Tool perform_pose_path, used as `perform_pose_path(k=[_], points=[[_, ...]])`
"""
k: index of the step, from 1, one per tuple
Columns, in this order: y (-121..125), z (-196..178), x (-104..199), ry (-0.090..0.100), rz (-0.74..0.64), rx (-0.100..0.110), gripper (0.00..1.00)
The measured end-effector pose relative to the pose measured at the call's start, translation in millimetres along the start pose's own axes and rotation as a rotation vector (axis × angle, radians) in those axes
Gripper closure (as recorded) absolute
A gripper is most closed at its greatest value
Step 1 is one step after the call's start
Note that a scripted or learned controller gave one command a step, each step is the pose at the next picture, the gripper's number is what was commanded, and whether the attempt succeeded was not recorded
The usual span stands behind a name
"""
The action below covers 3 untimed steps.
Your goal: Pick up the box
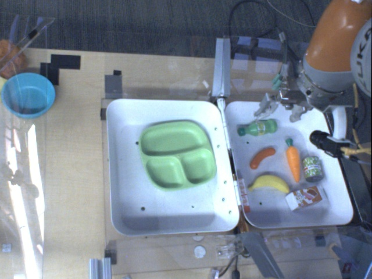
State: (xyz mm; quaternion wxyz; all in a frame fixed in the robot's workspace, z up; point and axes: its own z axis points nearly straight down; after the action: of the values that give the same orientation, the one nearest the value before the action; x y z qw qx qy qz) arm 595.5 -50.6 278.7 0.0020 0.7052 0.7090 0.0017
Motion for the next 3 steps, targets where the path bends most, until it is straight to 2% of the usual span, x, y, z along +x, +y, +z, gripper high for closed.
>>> perform_pose_path(k=[1, 2, 3], points=[[-56.7, 93.9, 36.2, 0.002, -0.020, 0.004, 0.00], [-54.8, 82.4, 36.5, 0.002, -0.020, -0.001, 1.00], [-52.9, 71.0, 37.2, 0.003, -0.022, -0.006, 1.00]])
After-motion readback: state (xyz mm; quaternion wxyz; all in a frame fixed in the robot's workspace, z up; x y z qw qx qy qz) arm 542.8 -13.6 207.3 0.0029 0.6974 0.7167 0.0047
